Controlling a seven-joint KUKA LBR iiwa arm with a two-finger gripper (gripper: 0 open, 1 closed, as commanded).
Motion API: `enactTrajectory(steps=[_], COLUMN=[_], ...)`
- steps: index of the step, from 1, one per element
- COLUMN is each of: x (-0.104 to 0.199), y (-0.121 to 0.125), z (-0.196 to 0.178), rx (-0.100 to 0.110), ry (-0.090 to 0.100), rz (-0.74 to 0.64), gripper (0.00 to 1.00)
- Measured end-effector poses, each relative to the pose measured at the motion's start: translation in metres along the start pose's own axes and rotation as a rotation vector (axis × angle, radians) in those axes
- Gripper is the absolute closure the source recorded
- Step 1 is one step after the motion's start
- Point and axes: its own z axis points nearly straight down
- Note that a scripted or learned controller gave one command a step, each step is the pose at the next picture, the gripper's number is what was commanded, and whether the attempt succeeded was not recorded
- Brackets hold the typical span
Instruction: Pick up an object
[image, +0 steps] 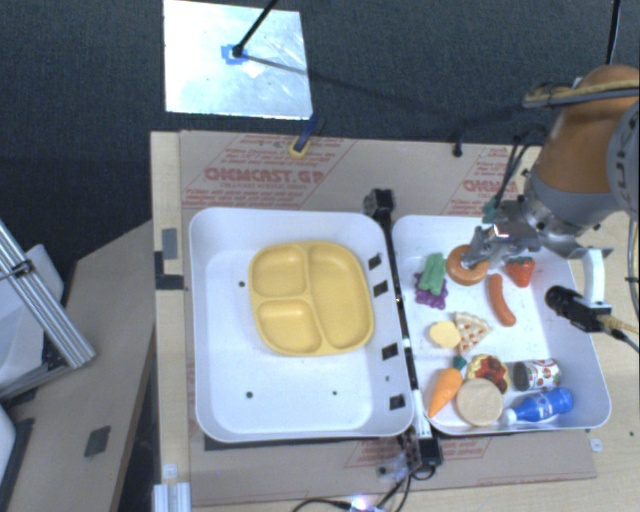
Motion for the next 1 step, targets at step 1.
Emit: enactTrajectory(steps=[1], x=[0.0482], y=[-0.0183], z=[0.0103], rx=[0.003], ry=[0.002], rz=[-0.004], gripper=[1.00])
